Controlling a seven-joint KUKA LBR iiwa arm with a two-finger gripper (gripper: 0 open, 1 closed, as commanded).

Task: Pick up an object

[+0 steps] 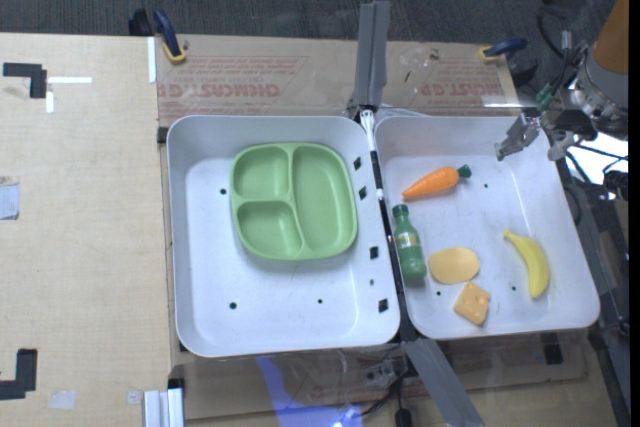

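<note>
Hovering over the upper right corner of the right bin (560,310), the gripper (535,137) hangs with fingers apart and nothing between them, well apart from the carrot (436,182), green bottle (407,241), banana (530,262), cheese wedge (472,303) and yellow disc (453,265) below. Mirrored red lettering on the cardboard (260,85) behind cannot be read. A green divided plate (294,202) sits in the left bin (200,315).

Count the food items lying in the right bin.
5: carrot at the back, bottle by the left wall, chip and cheese in front, banana right.
</note>
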